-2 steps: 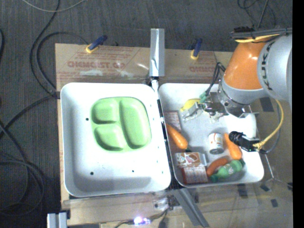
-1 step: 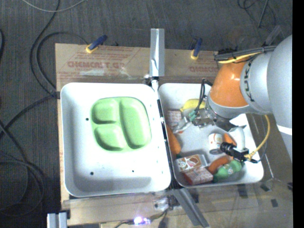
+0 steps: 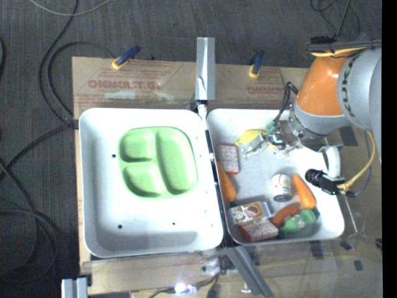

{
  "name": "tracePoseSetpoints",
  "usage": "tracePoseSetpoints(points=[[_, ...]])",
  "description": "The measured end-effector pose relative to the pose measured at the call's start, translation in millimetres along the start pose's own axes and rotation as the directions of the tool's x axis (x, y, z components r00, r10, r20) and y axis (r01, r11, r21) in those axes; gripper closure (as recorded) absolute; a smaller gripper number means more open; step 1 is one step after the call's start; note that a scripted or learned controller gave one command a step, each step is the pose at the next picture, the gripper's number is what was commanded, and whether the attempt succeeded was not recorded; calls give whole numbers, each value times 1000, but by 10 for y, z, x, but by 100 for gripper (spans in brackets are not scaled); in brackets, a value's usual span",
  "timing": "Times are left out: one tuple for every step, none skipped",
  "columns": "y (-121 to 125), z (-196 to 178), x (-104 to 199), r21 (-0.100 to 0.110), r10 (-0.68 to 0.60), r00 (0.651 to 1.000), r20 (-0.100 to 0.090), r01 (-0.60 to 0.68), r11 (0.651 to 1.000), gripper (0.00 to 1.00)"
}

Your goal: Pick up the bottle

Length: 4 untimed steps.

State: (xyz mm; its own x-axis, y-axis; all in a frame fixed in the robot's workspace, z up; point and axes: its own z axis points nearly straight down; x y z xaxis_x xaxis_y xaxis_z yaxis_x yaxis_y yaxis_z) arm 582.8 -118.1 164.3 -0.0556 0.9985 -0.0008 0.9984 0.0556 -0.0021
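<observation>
gripper (image 3: 255,143) low over right bin (image 3: 335,228), back-left part | I read fingers spread, pinching nothing | bottle (image 3: 281,187) lies mid-bin near carrot (image 3: 303,191), apart from gripper | I judge approach incomplete

You cannot tell how the gripper (image 3: 263,140) stands: its tip is small and tangled with the yellow object (image 3: 250,136) beneath it, whose shape the wrist partly hides. The arm (image 3: 347,85) runs off the right edge. The printing on the small box (image 3: 228,158) is too fine to read. The green item (image 3: 296,223) in the right bin's (image 3: 338,231) corner lies half under an orange carrot (image 3: 285,213)
</observation>
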Motion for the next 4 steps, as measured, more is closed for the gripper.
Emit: tracePoseSetpoints(points=[[-383,735,-641,-6,-76,997,2,76,997,0],[58,-44,-385,-2,-167,986,-1,167,986,0],[-48,719,-87,-14,-279,960,9,279,960,0],[415,754,-662,-12,-366,931,-3,366,931,0]])
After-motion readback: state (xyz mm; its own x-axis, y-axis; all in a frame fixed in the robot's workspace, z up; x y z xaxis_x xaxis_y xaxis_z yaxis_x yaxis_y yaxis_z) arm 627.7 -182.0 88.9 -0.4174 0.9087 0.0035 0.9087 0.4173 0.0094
